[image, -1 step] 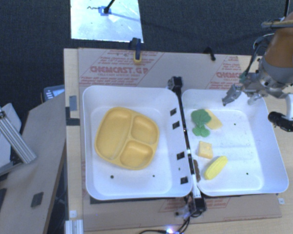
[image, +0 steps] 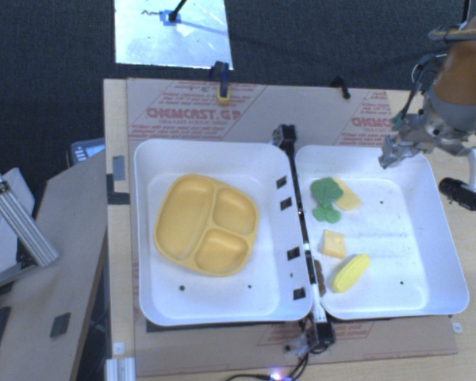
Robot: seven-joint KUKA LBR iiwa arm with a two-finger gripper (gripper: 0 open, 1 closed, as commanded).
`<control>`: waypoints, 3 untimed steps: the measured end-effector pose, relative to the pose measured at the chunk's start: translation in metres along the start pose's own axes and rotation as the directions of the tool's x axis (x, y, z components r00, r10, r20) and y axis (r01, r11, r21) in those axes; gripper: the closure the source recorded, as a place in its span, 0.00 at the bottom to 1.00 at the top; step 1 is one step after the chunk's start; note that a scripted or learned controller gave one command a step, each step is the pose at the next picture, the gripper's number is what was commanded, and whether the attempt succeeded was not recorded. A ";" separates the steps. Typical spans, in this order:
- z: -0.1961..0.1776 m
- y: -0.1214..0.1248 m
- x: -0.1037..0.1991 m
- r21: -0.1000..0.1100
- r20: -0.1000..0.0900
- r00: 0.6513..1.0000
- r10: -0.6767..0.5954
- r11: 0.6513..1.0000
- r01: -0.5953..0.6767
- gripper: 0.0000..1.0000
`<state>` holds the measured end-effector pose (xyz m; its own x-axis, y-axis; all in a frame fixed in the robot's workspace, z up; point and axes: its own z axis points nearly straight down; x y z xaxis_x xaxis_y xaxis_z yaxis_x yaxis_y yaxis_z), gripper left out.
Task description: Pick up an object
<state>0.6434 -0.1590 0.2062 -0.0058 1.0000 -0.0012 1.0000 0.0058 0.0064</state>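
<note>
The gripper hovers over the right bin's far corner; its finger state cannot be told. Toy broccoli, cheese and corn lie inside.

Both white bins appear as smooth, slightly glossy plastic. The yellow divided tray is seen as matt plastic. A shiny metal sheet is noted on dark, rough fabric.

Gripper low, arm overhead
</note>
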 end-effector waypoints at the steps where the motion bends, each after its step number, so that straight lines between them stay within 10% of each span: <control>1: -0.138 0.024 0.068 -0.013 0.000 1.000 -0.006 1.000 0.006 1.00; 2: -0.294 -0.006 0.071 -0.015 0.002 1.000 -0.001 1.000 0.001 1.00; 3: -0.335 -0.111 0.081 -0.002 -0.002 1.000 0.000 1.000 0.000 1.00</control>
<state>0.5297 -0.0781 0.5400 -0.0055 1.0000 0.0008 0.9999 0.0055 0.0087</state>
